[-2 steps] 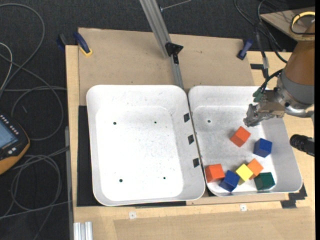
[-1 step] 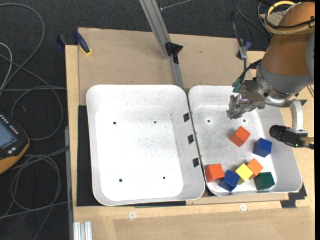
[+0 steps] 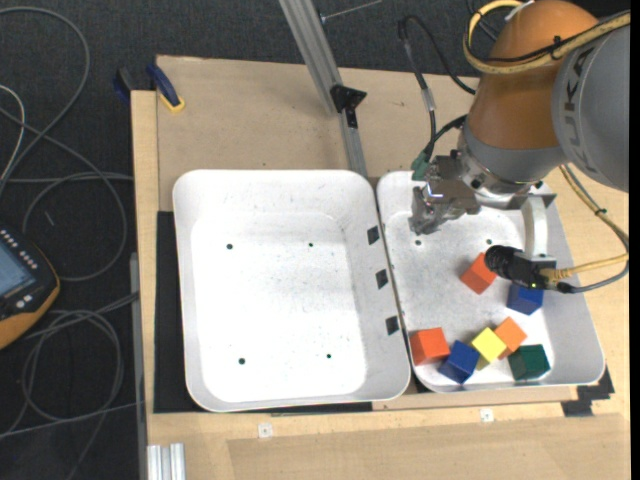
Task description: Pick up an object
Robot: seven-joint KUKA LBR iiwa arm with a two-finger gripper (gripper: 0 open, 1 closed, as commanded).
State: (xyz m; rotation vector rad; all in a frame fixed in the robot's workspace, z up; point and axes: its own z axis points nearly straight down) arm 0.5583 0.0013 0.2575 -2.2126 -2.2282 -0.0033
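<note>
Coloured cubes (image 3: pixel 488 345) — orange, blue, yellow, green — in right bin (image 3: pixel 440 290), gripper (image 3: pixel 431 218) nearby, open or clenched unclear.

white bins (image 3: pixel 280 268): 2 | orange blocks (image 3: pixel 431 345): 3 | blue blocks (image 3: pixel 460 361): 2 | yellow block (image 3: pixel 488 345): 1 | green block (image 3: pixel 529 363): 1

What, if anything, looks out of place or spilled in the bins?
Nothing stands out. All seven blocks lie inside the right bin, five bunched at its near edge, none on the bench. The gripper hangs over a bare patch of that bin.
</note>
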